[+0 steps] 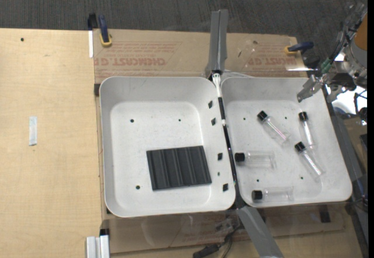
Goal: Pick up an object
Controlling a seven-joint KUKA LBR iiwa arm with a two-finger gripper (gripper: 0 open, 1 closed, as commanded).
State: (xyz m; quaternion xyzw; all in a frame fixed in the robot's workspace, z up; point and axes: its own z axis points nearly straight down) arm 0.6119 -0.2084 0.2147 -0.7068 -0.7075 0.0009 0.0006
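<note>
Closest to the viewer, the near end of a grey divider bar sticks out from between two shallow white bins; every place below is given relative to this bar

Largest is the pale wooden bench, which spreads far left of the bar. A cardboard sheet lies under the bins, pinned at its far edge by a clamp on each side of the bar, probably to stop it sliding

Just left of the bar sits the left bin. It holds one black ridged mat, lying flat towards the near side with bare floor all round it

Just right of the bar sits the right bin. Five clear vials with black caps lie on their sides here, spread apart so that each can be reached alone. One vial is nearest the bar, another lies close to the near rim, a third lies mid-floor, and two more lie farthest from the bar. Any of these could serve as the object to pick up

Far right of the bar, the gripper hangs over the bin's far corner, above the rim and well apart from every vial. Whether it is parted or closed cannot be made out. It appears to carry nothing. Open floor lies between it and the vials, so a descent looks unobstructed, though the vial near the rim has the least room
</note>
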